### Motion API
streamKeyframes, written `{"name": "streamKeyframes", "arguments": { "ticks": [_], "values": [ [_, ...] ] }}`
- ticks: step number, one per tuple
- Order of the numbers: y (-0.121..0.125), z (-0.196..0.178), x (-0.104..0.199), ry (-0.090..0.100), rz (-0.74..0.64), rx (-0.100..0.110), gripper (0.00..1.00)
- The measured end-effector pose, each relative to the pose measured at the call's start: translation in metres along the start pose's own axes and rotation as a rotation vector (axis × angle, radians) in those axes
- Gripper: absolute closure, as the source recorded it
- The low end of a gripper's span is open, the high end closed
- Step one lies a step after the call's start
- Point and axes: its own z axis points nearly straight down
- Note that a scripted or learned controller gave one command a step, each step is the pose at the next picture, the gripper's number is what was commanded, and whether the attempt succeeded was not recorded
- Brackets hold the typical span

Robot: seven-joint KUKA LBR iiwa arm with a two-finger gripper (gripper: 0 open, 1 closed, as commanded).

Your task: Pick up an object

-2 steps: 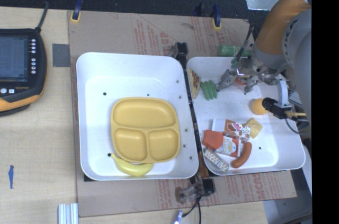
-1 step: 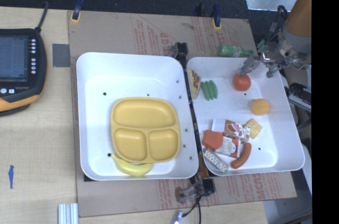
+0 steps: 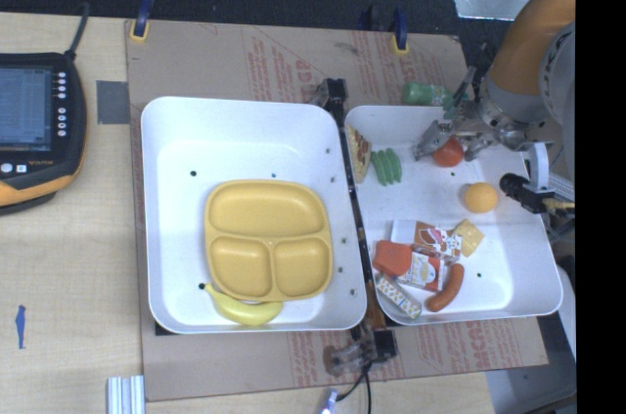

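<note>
Judging progress, treat the pick as begun but unconfirmed: the gripper (image 3: 445, 145) sits low in the right bin (image 3: 533, 299), fingers spread around the red tomato (image 3: 449, 154), which appears to rest on the bin floor; closing and lifting remain for you to verify

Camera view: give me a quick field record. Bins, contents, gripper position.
left bin: yellow divided tray; banana at the tray's near edge
right bin: red tomato-like item, green item, orange ball, food packets, sausage
gripper: over the right bin's far end, at the red item
grasp: cannot tell
outside bins: green item beyond the right bin; pendant on the bench at left
</note>
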Motion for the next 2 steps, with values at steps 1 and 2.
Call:
{"name": "streamKeyframes", "arguments": {
  "ticks": [1,2],
  "values": [
    [0.001,-0.012,-0.001,-0.001,-0.003,-0.001,1.00],
    [0.001,-0.036,0.050,0.000,0.000,-0.001,1.00]
  ]
}}
